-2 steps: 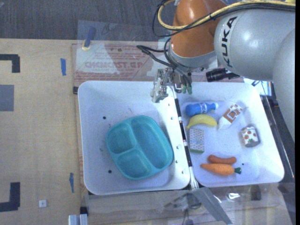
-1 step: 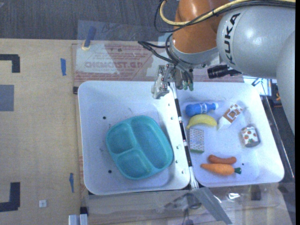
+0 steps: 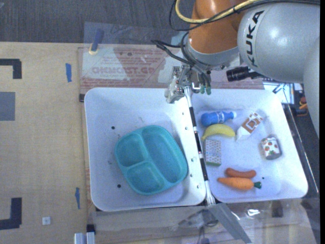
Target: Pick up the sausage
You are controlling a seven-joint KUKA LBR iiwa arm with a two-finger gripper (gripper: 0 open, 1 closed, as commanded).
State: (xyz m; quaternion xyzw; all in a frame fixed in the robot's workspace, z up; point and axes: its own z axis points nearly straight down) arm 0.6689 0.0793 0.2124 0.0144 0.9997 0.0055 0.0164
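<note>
The sausage [image 3: 240,173] is a short reddish-brown link lying in the right bin [image 3: 294,179], near its front, just behind an orange carrot [image 3: 236,183]. My gripper [image 3: 186,86] hangs over the back edge where the two bins meet, well behind the sausage and to its left. Nothing shows between its fingers.
The right bin also holds a blue bottle [image 3: 217,117], a banana [image 3: 219,131], a grey sponge-like block [image 3: 213,151], a small carton [image 3: 252,122] and a strawberry-print pouch [image 3: 270,147]. A teal divided plate [image 3: 150,159] lies in the left bin [image 3: 99,136]. The big grey arm [image 3: 279,34] looms over the back right.
</note>
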